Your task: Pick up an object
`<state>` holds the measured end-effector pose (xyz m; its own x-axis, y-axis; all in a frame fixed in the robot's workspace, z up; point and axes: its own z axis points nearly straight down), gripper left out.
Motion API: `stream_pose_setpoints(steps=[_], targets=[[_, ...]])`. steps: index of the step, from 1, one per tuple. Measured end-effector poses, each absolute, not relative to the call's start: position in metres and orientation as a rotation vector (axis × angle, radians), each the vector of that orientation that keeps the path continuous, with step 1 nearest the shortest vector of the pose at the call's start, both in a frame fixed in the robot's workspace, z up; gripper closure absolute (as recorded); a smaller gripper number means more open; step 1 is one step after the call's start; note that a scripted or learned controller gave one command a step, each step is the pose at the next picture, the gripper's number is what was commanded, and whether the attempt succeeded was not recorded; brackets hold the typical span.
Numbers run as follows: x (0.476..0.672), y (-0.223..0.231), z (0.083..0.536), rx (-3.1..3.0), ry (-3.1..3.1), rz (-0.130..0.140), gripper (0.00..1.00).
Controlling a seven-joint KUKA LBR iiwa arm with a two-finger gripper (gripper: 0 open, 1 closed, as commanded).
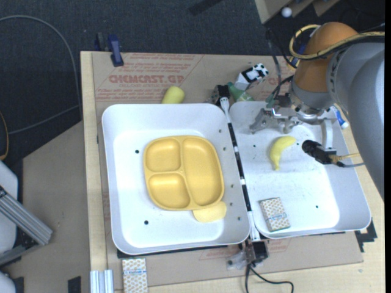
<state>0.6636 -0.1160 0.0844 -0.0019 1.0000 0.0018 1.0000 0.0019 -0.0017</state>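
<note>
Left bin (122, 182), mid-frame, bears a yellow divided tray (183, 171); right bin (342, 206) has a banana (280, 149) at its upper centre and a small patterned packet (274, 213) near the bottom edge. Gripper (278, 119) hangs just above the banana at upper right, nothing between its fingers, opening cannot be told; judged approach step, next move calls for descent onto the banana. Bins sit on a cardboard-topped bench (146, 72), dark floor (49, 17) behind, cables about.

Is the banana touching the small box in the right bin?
Apart. The camera view shows bare white bin floor between the banana and the small box.
</note>
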Motion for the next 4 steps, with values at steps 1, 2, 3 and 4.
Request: stream_pose_setpoints(steps=[1, 2, 3, 4], targets=[[0.593, -0.126, 0.084, -2.221, -2.219, 0.001, 0.00], [0.594, -0.126, 0.095, -2.223, -2.220, -0.001, 1.00], [0.594, -0.126, 0.094, -2.222, -2.219, -0.001, 0.00], [0.556, -0.119, 0.084, -2.221, -2.219, 0.001, 0.00]])
